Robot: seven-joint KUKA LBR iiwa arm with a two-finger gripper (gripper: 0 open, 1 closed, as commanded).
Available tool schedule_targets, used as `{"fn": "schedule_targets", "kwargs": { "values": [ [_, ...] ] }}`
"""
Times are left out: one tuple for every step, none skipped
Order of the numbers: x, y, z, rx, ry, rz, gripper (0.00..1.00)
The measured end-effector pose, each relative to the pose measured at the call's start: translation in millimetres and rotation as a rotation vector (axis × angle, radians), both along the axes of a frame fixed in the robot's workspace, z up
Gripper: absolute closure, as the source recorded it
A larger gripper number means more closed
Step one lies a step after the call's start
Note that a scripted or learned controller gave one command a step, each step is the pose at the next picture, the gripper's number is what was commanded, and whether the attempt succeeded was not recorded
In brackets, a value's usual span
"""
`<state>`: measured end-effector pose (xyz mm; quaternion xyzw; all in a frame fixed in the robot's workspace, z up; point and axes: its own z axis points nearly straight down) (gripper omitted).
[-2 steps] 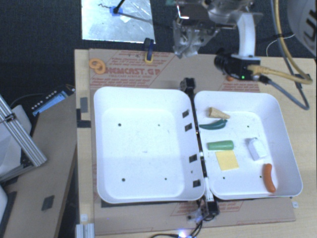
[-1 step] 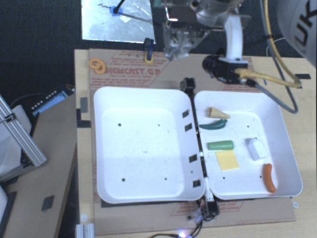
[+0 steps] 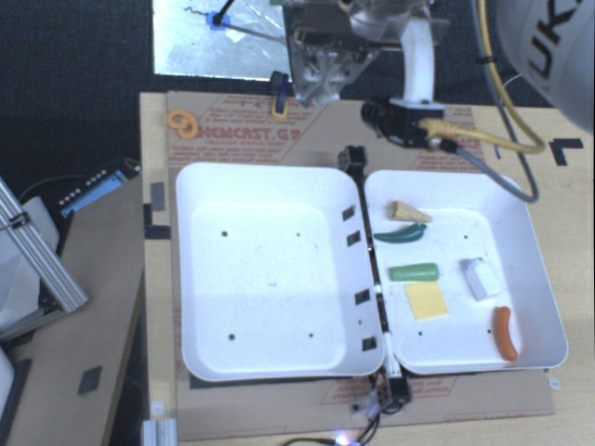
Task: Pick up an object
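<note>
Fingers point(image 3: 316, 89) blurred above bins; grip state unclear.

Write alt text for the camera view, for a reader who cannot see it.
Two shallow white bins sit side by side; the right bin holds a tan wedge, green pepper, green cylinder, yellow square, white block and orange sausage. The arm's tool hangs above the bench, behind the left bin.

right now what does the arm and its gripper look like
The arm is a bulky pale grey shell with dark lettering, "UKA" readable at the top right. The gripper is a boxy grey metal unit beneath a rounded silver wrist. A yellow cable loops down the arm beside a grey one, ending at a black connector.
</note>
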<state>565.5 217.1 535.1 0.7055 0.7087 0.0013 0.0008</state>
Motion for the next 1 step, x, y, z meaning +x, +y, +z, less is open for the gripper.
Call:
{"fn": "schedule_targets", "kwargs": {
  "values": [
    [16.9,16.6,0.1,-0.001,-0.001,0.000,1.00]
  ]
}}
